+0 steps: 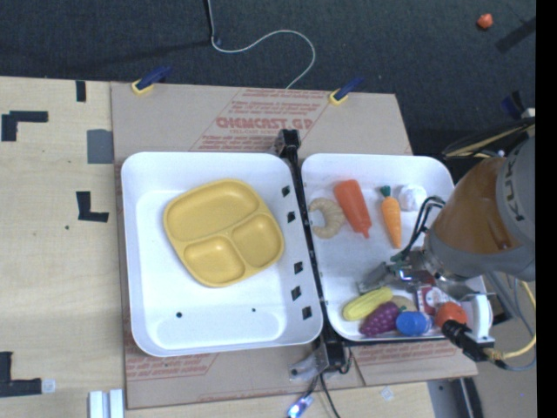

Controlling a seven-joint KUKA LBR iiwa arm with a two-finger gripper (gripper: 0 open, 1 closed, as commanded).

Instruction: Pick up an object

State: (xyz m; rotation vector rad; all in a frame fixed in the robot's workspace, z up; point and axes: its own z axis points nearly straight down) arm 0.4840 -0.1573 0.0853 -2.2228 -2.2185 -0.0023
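The right bin (376, 165) holds several toy foods: a tan ring (327, 218), a large orange carrot (352, 205), a smaller carrot (391, 217), a whitish piece (411, 196) at the back, a yellow corn cob (367, 302), purple grapes (381, 319), a blue piece (412, 323) and a red-orange piece (450, 311). My gripper (393, 275) hangs low over the front right of this bin, just above the corn cob. Its metal fingers point left, and I cannot see anything held between them.
The left bin (144, 233) carries a yellow divided plate (224, 231). Both bins sit on a cardboard sheet (261, 116) held by clips. A white cable (261, 37) loops behind. The grey arm with its orange band (477, 209) covers the right bin's right side.
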